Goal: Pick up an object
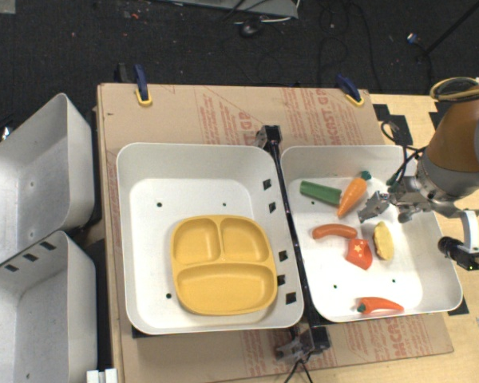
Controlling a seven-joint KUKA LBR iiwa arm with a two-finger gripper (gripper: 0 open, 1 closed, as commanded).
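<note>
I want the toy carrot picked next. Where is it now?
The carrot lies in the right bin, near its top, just right of the green vegetable and left of the gripper.

I see toys crowding the right bin's [431,290] middle: green piece [319,191], carrot [352,195], sausage [334,231], red piece [359,253], yellow piece [383,242]. Its lower left floor lies open. A yellow divided plate [222,264] covers most of the left bin's [144,214] floor.

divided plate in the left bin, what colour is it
Yellow; the plate shows clearly in the camera view.
</note>
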